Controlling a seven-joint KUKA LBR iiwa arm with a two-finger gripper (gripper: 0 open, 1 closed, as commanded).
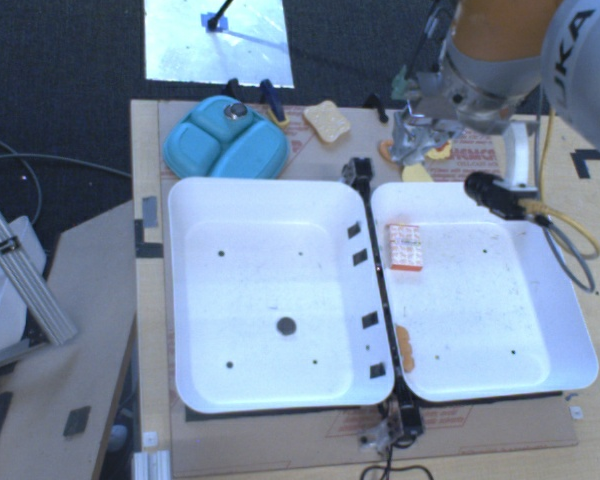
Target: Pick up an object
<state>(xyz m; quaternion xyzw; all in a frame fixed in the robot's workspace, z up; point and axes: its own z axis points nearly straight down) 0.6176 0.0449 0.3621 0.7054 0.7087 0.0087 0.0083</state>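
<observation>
Nearest the camera, at six o'clock, ran the front edge of the brown cardboard-covered worktop (pixel 280 438), with a tangle of black clips and cable at the foot of the seam between the two shallow white plastic bins. Left white bin (pixel 195 268) held a small dark grey round disc (pixel 286 325) toward its five o'clock area. Right white bin (pixel 570 348) held a small rectangular box with a red-and-white printed pattern (pixel 405 247) in its ten o'clock corner, lying flat close beside the dividing wall, and a small orange-tan lumpy piece (pixel 405 347) down at the bin's seven o'clock edge, touching the wall.

As a judgement, the pick had not begun: nothing was seen between the fingers, and the metallic two-finger gripper (pixel 412 143) hung beyond the right bin's far rim, at about one o'clock in the scene, over the worktop. Whether it stood open or closed I could not tell; it was small and cluttered against yellow scraps behind it. Reaching, descending, closing and lifting all remained.

That patterned box looked the likeliest target, being nearest the gripper, flat-faced and well apart from other items, though its closeness to the wall could crowd one finger

Beyond the bins, at eleven o'clock, lay a light blue divided plastic tray (pixel 225 143) and a tan sponge-like square (pixel 327 121)
</observation>
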